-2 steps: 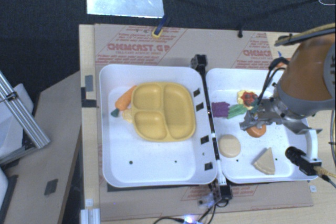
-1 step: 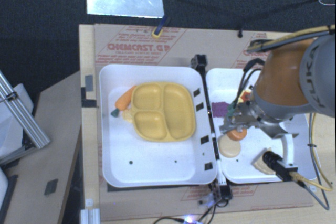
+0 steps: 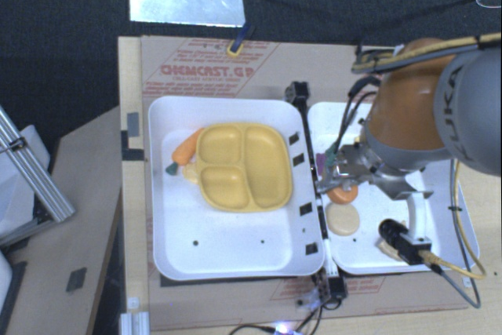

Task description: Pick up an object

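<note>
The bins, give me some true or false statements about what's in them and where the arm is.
1. The yellow tray lies in the left bin. True.
2. A carrot lies against the tray's left side. True.
3. The arm is over the left bin. False: it is over the right bin.
4. The pale round disc is in the left bin. False: it is in the right bin.

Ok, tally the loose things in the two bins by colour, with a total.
Yellow: 1, the divided plate in the left bin.
Orange: 2, the carrot beside the plate and an orange piece under the arm in the right bin.
Cream: 1, the round disc in the right bin.
Total: 4.
</note>
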Available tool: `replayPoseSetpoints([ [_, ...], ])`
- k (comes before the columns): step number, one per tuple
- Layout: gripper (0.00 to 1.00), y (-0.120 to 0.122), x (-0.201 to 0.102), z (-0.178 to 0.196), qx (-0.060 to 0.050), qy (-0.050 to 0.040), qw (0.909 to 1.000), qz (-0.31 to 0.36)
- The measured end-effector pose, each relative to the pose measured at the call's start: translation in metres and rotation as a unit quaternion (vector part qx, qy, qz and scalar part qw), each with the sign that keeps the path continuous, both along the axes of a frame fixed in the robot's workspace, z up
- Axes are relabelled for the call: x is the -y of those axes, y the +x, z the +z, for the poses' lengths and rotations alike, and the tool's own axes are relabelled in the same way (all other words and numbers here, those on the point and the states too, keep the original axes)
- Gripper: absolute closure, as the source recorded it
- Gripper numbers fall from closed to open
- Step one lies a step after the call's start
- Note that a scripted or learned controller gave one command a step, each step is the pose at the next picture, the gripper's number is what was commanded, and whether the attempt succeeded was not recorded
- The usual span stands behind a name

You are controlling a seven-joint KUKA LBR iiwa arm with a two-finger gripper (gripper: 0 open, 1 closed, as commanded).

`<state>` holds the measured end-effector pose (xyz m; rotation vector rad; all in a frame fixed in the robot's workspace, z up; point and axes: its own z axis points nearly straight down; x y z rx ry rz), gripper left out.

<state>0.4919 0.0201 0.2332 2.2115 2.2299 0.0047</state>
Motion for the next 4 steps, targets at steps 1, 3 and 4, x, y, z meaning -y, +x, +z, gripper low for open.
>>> replayPoseSetpoints([
  [1, 1.0, -0.003, 0.003, -0.001, -0.001, -0.0006, 1.0, -0.003],
  [3, 1.0, -0.009, -0.01, -0.01, -0.001, -0.0002, 1.0, -0.003],
  [4, 1.0, 0.001, 0.004, -0.017, -0.001, -0.0011, 1.0, -0.004],
])
